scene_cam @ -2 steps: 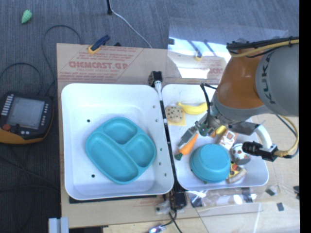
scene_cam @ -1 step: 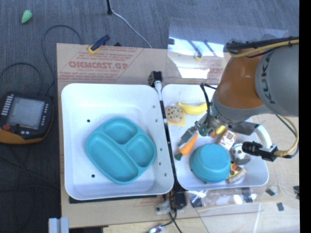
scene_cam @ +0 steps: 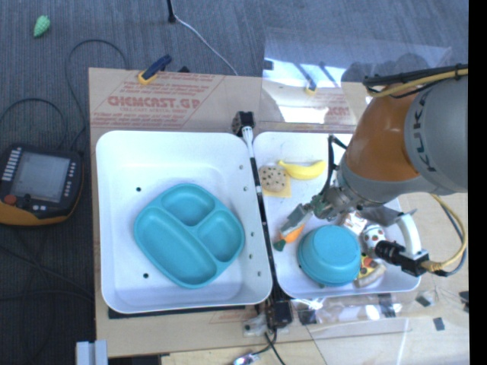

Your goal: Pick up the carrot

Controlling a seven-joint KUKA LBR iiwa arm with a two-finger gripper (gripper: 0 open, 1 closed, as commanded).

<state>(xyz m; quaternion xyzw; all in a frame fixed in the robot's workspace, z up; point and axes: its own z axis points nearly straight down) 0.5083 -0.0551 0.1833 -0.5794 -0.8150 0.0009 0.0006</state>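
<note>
carrot (scene_cam: pixel 290 233) lies in the right bin (scene_cam: pixel 342 144), just left of the blue bowl (scene_cam: pixel 329 254). the gripper (scene_cam: pixel 298 217) is right over it, fingers spread to straddle it, apparently readying a grasp.

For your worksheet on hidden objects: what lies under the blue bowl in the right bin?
A colourful piece pokes out beneath the bowl at its right edge, on the bin floor. What it is, and anything else beneath, is covered.
</note>
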